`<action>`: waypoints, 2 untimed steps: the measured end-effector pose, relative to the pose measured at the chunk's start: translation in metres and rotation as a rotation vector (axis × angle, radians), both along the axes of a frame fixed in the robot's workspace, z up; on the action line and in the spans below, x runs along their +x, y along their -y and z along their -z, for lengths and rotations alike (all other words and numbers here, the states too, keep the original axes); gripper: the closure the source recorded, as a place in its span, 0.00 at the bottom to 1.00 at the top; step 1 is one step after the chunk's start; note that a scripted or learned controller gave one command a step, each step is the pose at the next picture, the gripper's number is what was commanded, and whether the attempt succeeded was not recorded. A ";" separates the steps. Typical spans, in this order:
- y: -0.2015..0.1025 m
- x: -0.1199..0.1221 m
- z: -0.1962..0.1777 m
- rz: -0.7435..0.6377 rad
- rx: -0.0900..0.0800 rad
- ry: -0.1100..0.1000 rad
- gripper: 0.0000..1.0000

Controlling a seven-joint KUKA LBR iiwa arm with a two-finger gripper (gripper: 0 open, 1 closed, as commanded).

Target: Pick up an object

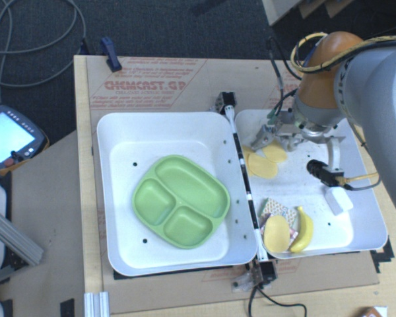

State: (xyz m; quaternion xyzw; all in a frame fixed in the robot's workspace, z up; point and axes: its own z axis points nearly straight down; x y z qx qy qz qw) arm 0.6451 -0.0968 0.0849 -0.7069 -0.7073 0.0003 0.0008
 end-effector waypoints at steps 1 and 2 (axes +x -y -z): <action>0.009 0.007 0.000 0.001 -0.001 0.004 0.00; 0.021 0.013 0.000 0.001 -0.002 0.004 0.00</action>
